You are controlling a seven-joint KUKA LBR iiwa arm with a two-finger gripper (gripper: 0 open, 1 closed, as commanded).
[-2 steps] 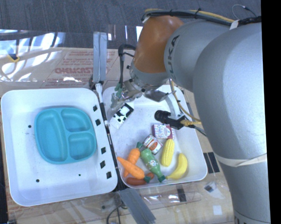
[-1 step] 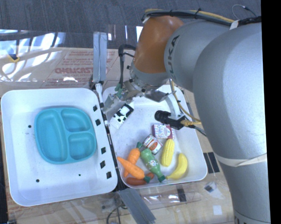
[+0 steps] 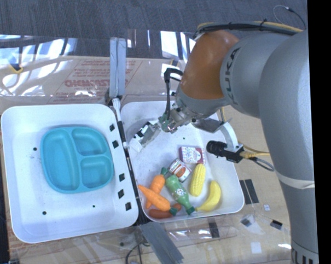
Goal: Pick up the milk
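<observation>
The milk (image 3: 191, 154), a small red-and-white carton, lies in the right bin (image 3: 232, 192), near its middle, at the top of the heap of toy food. Just below it sit a small jar (image 3: 178, 169) and a corn cob (image 3: 197, 178), the cob's tip close to the carton's lower edge; a green bottle (image 3: 179, 192), a carrot (image 3: 153, 194) and a banana (image 3: 211, 196) lie further down. The hand (image 3: 149, 132) hangs over the bin's upper left part, well apart from the carton, nothing between its fingers; how wide they stand I cannot tell. To do this step well, the hand should travel right and down until it is centred over the carton, then descend with the fingers across its narrower sides, approaching from the clear upper side so the cob and jar are not nudged. The blue tray (image 3: 77, 158) in the left bin (image 3: 20, 213) plays no part.
</observation>
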